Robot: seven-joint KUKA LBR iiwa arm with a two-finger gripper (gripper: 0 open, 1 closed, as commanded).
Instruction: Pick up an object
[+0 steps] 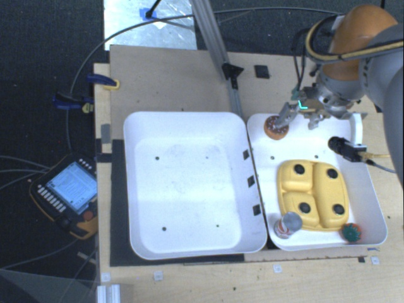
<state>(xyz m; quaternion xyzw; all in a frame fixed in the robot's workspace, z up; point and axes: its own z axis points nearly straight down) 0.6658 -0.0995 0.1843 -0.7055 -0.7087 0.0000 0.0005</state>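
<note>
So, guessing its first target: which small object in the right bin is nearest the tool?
The brown round piece at the bin's top left corner, beside the tool; the others lie along the bottom edge.

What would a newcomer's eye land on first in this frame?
Probably the big yellow block with dark holes, lying in the right bin and taking up much of its floor. Next, the arm's orange band at upper right, with the gripper low over the bin's far corner, right beside a small round brown object.

Two white bins (189, 122) — in the right one, one yellow tray (314, 196), one brown ring (275, 128), one grey cup (289, 223), one green ball (351, 232).
</note>
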